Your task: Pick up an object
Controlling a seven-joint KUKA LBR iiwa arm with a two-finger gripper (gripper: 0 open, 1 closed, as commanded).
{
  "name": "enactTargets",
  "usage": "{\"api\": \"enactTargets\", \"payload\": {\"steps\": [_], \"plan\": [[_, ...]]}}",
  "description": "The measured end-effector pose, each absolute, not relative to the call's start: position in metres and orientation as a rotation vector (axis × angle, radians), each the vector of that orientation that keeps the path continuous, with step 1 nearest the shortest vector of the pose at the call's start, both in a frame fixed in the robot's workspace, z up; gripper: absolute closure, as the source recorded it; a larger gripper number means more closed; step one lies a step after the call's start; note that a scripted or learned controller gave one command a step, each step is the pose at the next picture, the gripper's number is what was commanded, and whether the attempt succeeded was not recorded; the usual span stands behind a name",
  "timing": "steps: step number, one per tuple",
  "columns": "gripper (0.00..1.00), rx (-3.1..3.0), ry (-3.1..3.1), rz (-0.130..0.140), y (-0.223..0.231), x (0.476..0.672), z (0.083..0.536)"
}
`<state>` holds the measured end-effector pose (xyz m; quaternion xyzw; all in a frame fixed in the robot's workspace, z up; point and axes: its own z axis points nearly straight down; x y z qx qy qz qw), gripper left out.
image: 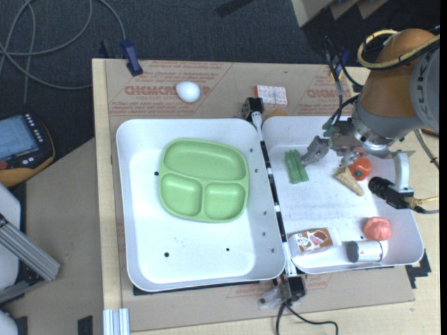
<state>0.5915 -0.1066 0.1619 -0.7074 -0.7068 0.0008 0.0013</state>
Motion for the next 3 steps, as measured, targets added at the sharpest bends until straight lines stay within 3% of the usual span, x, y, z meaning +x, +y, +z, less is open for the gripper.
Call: {"api": "enactTargets", "payload": {"steps": [1, 2, 3], "plan": [[0.00, -2.219, -2.219, 0.003, -0.095, 0.614, 0.087], [1.00, -2.222, -2.220, -0.001, -0.096, 0.615, 0.098], [1.00, -2.220, -2.224, -0.003, -0.037, 0.608, 0.185]]}}
